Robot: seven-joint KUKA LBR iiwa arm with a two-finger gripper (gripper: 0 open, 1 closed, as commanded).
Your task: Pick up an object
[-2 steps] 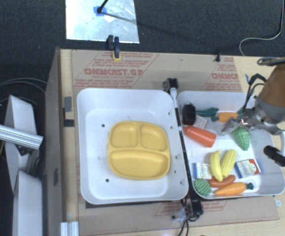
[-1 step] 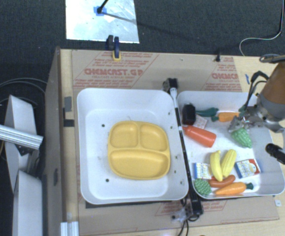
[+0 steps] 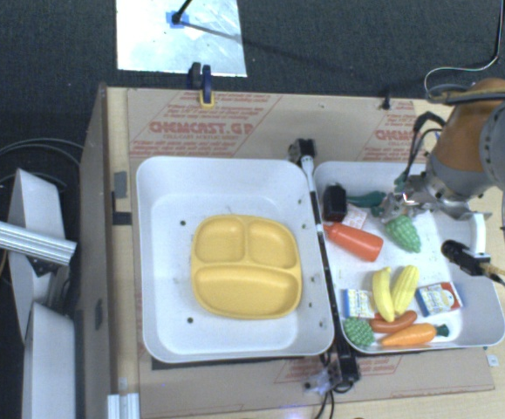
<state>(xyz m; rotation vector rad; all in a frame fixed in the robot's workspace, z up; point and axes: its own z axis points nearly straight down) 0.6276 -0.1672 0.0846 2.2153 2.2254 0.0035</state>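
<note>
Green toy sits partly beneath the end effector, whose grip state I cannot tell.

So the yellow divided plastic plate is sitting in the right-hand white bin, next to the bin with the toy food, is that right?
Not quite. The camera view shows the yellow divided plastic plate in the left-hand white bin, next to the right-hand white bin with the toy food.
</note>
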